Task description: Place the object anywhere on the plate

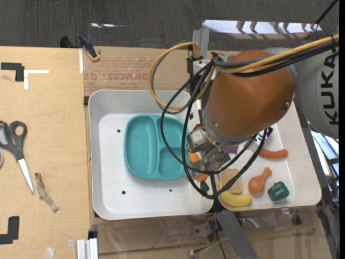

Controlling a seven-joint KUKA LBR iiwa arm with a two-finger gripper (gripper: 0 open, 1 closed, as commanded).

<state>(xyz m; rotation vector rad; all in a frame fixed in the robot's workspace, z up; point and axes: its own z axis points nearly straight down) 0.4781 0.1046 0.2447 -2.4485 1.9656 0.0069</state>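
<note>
Gripper (207, 163) fingers' spread: cannot tell, wrist and cables hide them. Something orange, maybe a toy carrot (194, 157), sits at them. Likely light, rigid, slick plastic; grip mid-body. Teal plate (148, 147) lies just left.

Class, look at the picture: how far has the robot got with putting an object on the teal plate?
Done: nothing yet; the teal plate in the left bin shows no object on it. In hand: the arm hangs over the seam between the bins, its wrist hiding what is below it. Left: the toy foods, banana, drumstick, green pepper and sausage, lie in the right bin, so the placing remains.
</note>
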